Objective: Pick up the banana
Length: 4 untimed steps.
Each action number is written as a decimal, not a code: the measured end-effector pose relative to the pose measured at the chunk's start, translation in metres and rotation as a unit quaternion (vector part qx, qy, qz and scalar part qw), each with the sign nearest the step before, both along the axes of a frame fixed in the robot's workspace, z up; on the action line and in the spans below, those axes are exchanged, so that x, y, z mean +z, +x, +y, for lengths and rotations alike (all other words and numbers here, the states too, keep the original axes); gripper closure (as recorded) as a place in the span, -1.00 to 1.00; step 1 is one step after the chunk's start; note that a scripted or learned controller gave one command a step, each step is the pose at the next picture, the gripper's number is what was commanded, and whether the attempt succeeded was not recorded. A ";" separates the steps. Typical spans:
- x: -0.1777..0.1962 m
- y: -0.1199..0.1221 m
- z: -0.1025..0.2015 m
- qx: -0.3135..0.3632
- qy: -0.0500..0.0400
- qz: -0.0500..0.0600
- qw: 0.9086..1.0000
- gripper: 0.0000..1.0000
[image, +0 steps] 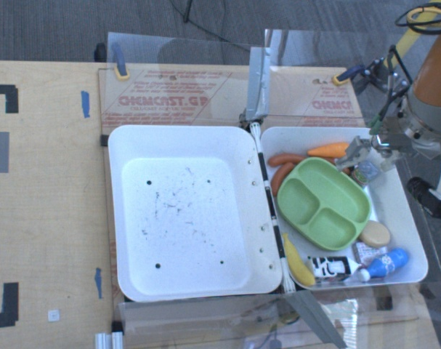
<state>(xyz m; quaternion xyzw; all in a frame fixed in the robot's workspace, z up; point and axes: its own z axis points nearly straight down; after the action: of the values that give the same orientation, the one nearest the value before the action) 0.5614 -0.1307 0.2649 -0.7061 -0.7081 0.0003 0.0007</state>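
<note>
Pale wooden surface (46, 195) with two white bins side by side, grey floor beyond. At the far right corner of the right bin (413, 217) the gripper (365, 153) hangs low by the green divided plate (323, 202) — whether its fingers are open or closed I cannot tell, and nothing shows between them. Just beside it lie an orange carrot (328, 150) and two sausages (284, 167). The banana (298, 262) lies at the near left corner of that bin, against the wall, beside a small black-and-white packet (329, 267) — well apart from the gripper. The left bin (184, 209) is not involved. By my judgement nothing is done yet: the reach, grasp and lift all remain
</note>
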 end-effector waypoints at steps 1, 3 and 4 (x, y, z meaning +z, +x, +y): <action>-0.142 -0.006 0.011 -0.005 0.000 0.000 1.000 -1.00; -0.174 0.080 -0.013 0.198 0.003 0.014 0.980 -1.00; -0.175 0.094 -0.006 0.110 0.007 0.030 0.993 -1.00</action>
<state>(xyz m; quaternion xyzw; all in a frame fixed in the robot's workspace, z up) 0.6551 -0.1363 0.0901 -0.6232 -0.7815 0.0165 0.0263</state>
